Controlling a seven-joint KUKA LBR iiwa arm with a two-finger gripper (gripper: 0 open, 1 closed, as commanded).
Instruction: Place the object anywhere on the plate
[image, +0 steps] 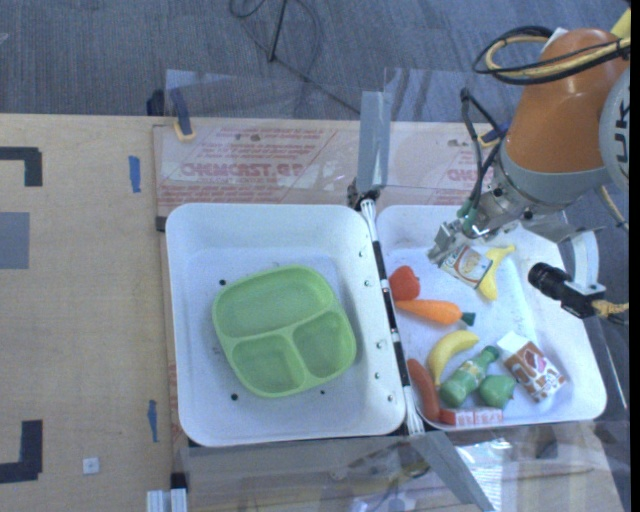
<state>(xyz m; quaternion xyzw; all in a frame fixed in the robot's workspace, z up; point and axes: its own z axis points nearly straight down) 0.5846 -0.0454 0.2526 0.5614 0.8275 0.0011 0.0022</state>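
Note:
A green plate (284, 330) with three compartments lies in the left bin (190, 300), and nothing rests on it. The right bin (585, 395) holds several toy foods: a red pepper (404, 283), a carrot (432, 311), a banana (450, 348), a green bottle (470, 375), a red sausage (424, 390) and a small printed carton (468, 264) beside a yellow piece (493, 274). My gripper (456, 237) hangs low over the far part of the right bin, just above and left of the printed carton. I see nothing lifted in it.
A brown and white packet (536, 370) lies at the right bin's near right. The ridge between the bins (380, 300) runs between the plate and the toys. The arm's orange band (560, 95) looms over the far right corner. A black cylinder (556, 283) juts out beside the wrist.

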